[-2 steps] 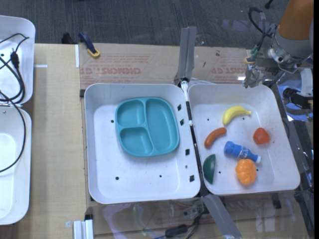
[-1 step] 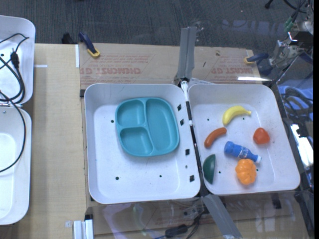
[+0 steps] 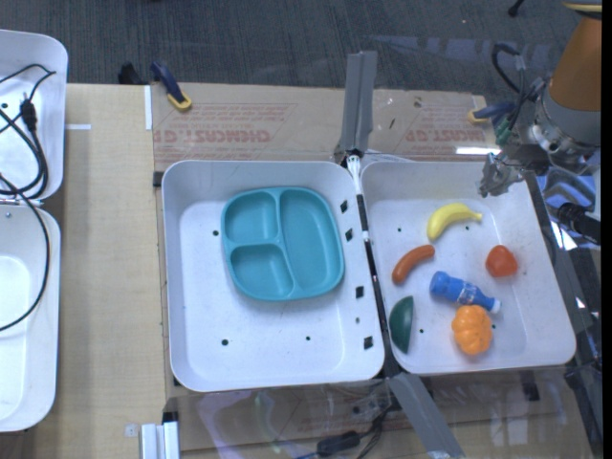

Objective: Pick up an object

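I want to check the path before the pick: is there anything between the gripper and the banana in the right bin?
Nothing visible stands between them. The gripper is above the right bin's far right corner, and the banana lies just left of it, apart from the other items.

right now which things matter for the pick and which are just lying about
For the pick: gripper, banana, sausage, tomato, bottle, pumpkin, green wedge.

Lying about: teal tray, clamp, cables.
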Action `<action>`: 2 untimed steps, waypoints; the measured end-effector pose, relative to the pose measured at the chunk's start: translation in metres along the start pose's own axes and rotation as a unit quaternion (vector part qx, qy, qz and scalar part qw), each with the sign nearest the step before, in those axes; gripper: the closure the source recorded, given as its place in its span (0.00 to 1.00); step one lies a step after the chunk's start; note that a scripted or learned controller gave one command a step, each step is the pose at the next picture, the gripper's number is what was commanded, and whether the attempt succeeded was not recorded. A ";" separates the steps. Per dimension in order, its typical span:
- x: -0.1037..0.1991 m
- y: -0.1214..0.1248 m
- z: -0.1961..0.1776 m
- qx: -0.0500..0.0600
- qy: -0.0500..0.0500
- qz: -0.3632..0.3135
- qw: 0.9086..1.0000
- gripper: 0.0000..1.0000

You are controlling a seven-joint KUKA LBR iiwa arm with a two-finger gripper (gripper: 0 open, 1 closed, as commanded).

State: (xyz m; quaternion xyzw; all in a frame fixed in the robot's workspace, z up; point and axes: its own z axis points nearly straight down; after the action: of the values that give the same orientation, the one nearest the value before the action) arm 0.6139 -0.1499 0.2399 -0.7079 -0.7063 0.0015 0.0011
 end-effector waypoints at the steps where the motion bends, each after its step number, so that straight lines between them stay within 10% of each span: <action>1: -0.007 0.045 -0.155 -0.002 -0.001 -0.003 1.000 1.00; 2: -0.008 -0.005 -0.059 0.000 0.000 0.000 1.000 1.00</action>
State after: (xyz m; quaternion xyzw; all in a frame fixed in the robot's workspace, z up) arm 0.6089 -0.1583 0.2987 -0.7076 -0.7066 0.0016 0.0010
